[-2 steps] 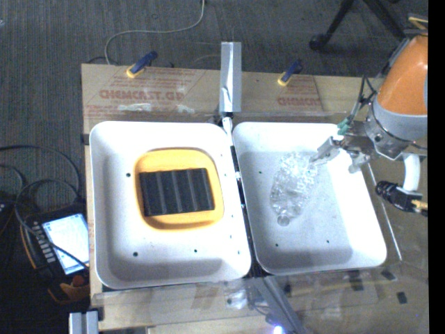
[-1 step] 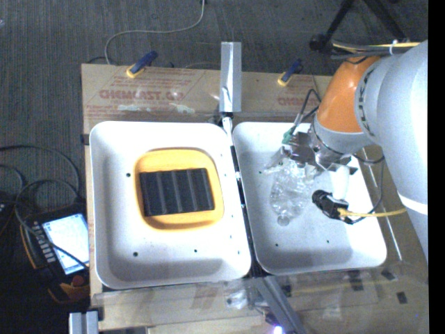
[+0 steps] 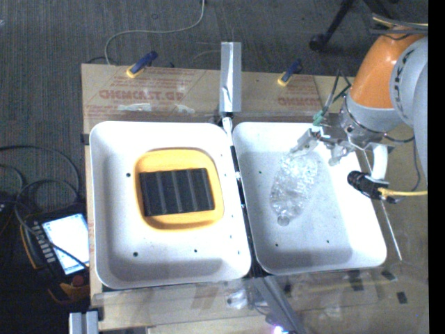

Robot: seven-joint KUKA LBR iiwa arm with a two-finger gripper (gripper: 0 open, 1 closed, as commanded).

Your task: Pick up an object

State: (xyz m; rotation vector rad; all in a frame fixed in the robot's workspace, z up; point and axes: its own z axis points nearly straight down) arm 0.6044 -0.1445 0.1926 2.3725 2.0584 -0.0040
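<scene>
To your left, the tray [image 3: 181,190] lies in the left bin [image 3: 111,145]; the bottle [image 3: 293,184] lies in the right bin [image 3: 348,245], gripper [image 3: 321,145] above it.

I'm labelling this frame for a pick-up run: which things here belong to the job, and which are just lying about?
Job:
- gripper, at the right bin's far edge
- clear plastic bottle, lying in the right bin
- yellow tray with a dark grid, in the left bin

Lying about:
- two blue-and-yellow clamps
- lit screen device, on the floor

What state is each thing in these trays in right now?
Clear plastic bottle: lying on its side in the right bin, crumpled.
Yellow tray with dark slats: lying flat in the left bin.
Gripper: above the bottle's upper end, holding nothing visible.
</scene>
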